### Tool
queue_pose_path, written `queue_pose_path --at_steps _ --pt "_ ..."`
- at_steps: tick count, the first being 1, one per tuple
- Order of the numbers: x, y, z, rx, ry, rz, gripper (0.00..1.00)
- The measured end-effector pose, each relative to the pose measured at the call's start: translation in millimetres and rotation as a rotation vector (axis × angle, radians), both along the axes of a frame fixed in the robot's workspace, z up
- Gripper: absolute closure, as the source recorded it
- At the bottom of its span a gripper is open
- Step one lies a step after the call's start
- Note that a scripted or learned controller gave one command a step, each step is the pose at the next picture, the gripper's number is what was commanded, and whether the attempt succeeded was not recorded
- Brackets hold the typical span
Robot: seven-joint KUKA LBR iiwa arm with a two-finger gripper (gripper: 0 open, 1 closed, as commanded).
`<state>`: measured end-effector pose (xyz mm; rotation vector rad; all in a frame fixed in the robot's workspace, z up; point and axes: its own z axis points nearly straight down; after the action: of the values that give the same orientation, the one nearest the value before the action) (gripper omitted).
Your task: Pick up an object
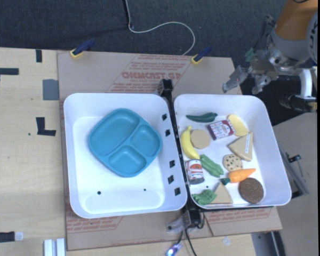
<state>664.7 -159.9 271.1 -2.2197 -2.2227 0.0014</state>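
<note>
The right bin (271,122) holds several toy foods: a banana (188,143), a green chili (201,117), a red-labelled packet (220,129), a cheese wedge (242,146), a carrot (240,175), a brown round cookie (251,190), a small can (195,172) and a sandwich triangle (220,194). My gripper (244,84) hangs above the bench just beyond the right bin's far edge, open, with nothing between its fingers. The orange-banded arm (296,15) rises from it at the top right.
The left bin (77,143) holds a blue divided plate (125,141). A white cable (160,28) loops across the dark cloth behind the bins. Yellow and blue clips (82,48) pin the cardboard at its far corners.
</note>
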Motion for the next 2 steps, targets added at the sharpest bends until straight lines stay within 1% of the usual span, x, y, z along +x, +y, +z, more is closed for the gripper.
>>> queue_pose_path --at_steps 1,2 --pt "-34.9 68.8 30.1 0.003 -0.001 0.006 0.00" --pt "-81.4 104.3 75.2 0.002 0.000 0.003 0.00"
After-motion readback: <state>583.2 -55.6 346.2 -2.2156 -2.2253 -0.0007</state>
